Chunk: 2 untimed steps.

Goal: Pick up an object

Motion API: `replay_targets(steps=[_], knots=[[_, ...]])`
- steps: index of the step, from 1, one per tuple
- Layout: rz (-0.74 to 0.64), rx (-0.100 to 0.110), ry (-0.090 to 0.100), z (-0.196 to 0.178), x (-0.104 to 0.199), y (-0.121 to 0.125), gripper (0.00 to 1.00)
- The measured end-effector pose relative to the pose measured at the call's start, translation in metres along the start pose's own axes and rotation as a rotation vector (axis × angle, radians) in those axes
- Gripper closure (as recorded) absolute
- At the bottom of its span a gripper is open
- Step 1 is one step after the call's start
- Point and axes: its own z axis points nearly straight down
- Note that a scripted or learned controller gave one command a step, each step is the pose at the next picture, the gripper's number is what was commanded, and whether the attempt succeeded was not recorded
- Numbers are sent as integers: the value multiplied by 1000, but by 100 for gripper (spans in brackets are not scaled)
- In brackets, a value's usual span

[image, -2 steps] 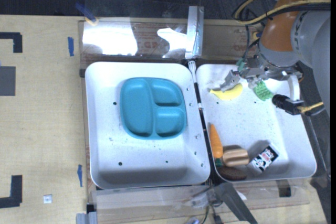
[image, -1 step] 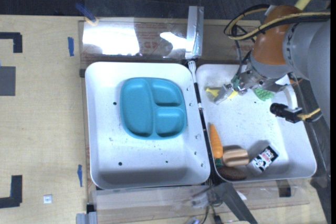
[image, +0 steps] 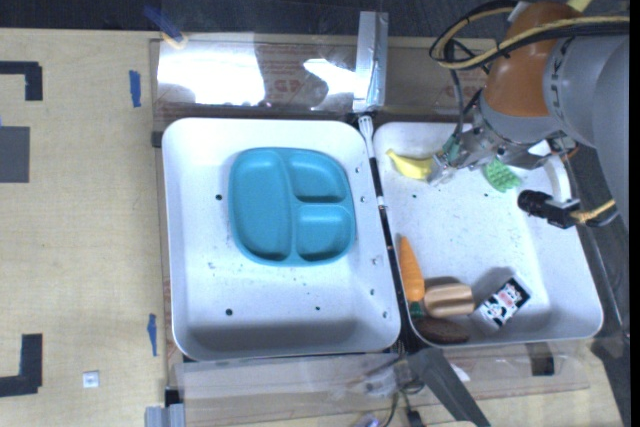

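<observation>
My gripper [image: 447, 158] sat at the right bin's [image: 560, 245] top-left, just beside the banana [image: 408, 164]. Couldn't tell finger state. Carrot [image: 409, 271] lay near the bottom-left wall.

Readable text: none anywhere on the bench or bins.
Black-and-white carton [image: 501, 302]: printed pattern on its face, possibly lettering, too small and blurred to read.
Blue tape marks [image: 135, 87]: plain strips on the wooden bench, no writing.
Black corner marks [image: 27, 80]: bare shapes on the bench at the left, no characters.
Small white square [image: 91, 378]: low on the bench at the left, maybe a tag, too tiny to make out.
Blue divided tray [image: 292, 205]: no label or brand visible.
Arm's orange band [image: 525, 65]: no legible marking.
</observation>
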Motion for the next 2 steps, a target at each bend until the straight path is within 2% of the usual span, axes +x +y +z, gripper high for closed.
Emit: replay_targets(steps=[1, 2], knots=[[87, 9, 7, 13, -16, 5, 100], [87, 7, 5, 14, -16, 5, 0]])
